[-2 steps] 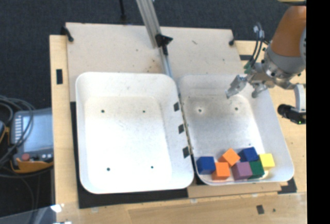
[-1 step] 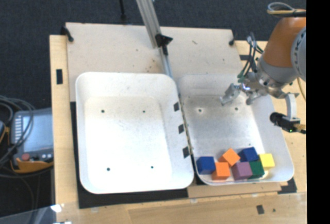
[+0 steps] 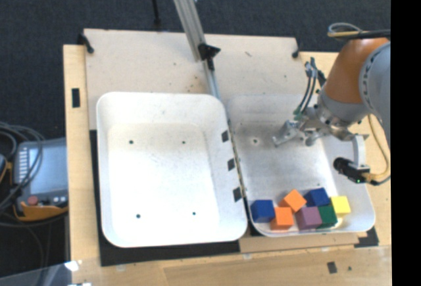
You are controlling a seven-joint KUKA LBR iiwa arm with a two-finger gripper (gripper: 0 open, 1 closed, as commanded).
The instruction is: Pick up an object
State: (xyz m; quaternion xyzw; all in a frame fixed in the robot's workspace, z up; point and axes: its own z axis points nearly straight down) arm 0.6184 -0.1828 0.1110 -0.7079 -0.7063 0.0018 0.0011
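bench (image 3: 75, 146) | right bin (image 3: 263, 146): coloured blocks (image 3: 302, 208), near corner | tool (image 3: 284, 135): grip state unclear

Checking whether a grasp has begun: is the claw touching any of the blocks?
Apart. The camera view shows the claw above bare bin floor, well clear of the blocks at the near edge.

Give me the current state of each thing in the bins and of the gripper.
gripper: above the right bin, away from the blocks, nothing visibly held
blue blocks: two, resting in the right bin
orange blocks: two, resting in the cluster
purple block: resting
green block: resting
yellow block: resting
right bin: blocks clustered at its near edge
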